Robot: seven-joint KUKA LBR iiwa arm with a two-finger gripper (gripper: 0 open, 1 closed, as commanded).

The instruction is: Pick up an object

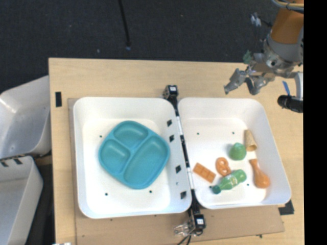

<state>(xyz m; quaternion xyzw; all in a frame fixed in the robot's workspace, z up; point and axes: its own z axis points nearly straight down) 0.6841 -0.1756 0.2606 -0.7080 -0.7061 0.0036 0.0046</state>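
Over the bench: two white bins, toys in the right one, arm raised beyond the far rim.

Left bin (82,152) holds a blue divided tray (134,154), three compartments, lying flat. Right bin (265,116) holds small toys clustered at its near right: an orange waffle-like block (204,172), an orange ring piece (223,166), a green bottle (230,181) lying on its side, a green rounded piece (237,151), a tan cone (250,140), an orange spoon-like piece (260,174). Fine shapes are hard to make out. Gripper (246,84) hangs above the bin's far right corner, fingers spread, nothing between them; the toys lie well apart from it, nearer the camera. Arm cut off at upper right.
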